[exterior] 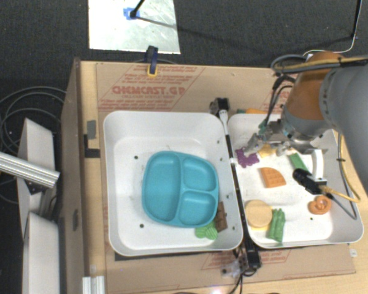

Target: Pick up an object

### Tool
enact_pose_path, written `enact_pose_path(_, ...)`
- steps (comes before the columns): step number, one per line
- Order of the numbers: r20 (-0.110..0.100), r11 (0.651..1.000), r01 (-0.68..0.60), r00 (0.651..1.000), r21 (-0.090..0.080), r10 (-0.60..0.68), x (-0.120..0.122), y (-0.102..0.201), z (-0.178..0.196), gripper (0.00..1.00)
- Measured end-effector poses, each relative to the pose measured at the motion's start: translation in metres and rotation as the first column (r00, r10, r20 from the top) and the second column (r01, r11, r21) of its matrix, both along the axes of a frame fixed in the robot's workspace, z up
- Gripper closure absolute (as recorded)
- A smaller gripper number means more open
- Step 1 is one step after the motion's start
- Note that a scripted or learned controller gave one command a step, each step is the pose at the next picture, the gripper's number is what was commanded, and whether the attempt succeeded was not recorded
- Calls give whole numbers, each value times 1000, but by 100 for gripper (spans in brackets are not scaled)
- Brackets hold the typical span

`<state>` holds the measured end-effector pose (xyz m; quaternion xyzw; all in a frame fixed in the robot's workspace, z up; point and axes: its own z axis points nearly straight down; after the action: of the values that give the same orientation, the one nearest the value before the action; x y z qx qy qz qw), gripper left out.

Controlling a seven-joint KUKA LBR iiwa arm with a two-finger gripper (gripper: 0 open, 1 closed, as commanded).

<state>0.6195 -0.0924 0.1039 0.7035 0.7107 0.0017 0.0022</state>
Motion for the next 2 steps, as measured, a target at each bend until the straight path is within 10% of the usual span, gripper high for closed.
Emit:
enact_pose_path(1,1,1000,4,1000,0,-4,-1,-4,12,100)
enact_pose_path(2,0,1000,4,1000,0,-4,-2,-4,11,0)
